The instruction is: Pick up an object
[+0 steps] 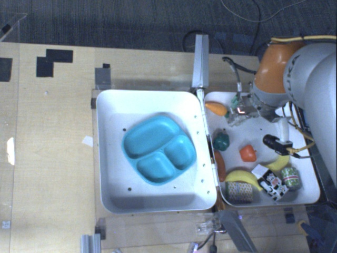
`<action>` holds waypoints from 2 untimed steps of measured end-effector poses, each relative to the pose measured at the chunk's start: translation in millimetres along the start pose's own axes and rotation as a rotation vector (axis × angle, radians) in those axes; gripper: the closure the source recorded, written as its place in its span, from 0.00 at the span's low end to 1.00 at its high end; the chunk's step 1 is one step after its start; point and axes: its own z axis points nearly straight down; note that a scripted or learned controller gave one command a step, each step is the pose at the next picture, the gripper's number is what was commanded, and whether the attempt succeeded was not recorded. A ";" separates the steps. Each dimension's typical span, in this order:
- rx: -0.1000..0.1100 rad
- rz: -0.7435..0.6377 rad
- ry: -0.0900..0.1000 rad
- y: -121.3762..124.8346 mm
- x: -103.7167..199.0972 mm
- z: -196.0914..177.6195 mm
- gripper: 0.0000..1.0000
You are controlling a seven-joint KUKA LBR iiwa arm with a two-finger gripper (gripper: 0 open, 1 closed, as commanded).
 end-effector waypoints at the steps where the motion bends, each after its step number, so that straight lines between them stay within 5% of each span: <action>1: 0.000 0.001 -0.001 -0.3 -0.7 0.5 0.00; 2: 0.039 0.014 0.003 12.9 -1.1 2.6 0.00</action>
